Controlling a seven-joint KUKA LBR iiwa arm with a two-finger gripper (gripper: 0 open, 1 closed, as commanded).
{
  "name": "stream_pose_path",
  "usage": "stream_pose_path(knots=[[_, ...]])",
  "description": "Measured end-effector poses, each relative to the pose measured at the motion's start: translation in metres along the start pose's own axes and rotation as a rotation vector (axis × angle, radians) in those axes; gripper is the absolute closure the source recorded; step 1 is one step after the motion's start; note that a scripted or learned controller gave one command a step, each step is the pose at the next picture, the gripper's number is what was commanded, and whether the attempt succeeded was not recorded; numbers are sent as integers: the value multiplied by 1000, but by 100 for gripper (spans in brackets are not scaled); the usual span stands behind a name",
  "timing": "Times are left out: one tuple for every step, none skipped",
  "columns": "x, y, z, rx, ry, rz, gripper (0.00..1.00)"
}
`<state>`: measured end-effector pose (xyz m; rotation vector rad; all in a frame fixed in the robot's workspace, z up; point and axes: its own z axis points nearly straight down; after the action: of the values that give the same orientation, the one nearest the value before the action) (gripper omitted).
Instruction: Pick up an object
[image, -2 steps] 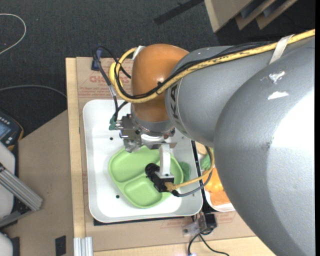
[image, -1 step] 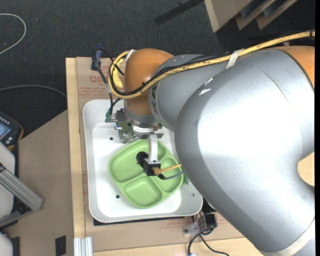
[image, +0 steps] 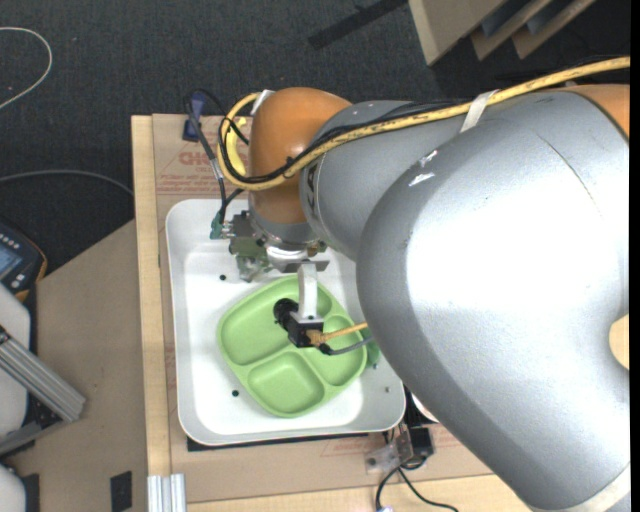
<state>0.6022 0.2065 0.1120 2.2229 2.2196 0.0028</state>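
A light green divided plate with three compartments lies in the left white bin, toward its front right. My gripper hangs over the bin just behind the plate's far rim, under the orange band of the wrist. I see nothing held in it. The arm's bulk hides the plate's right edge.
The big grey arm covers the right side of the bench and the second bin. Two tiny dark specks lie on the bin floor left of the plate. A brown bench border frames the bin, with a blue clip at its back corner.
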Motion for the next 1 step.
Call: stream_pose_path(knots=[[1, 0, -10, -1, 1, 0, 100]])
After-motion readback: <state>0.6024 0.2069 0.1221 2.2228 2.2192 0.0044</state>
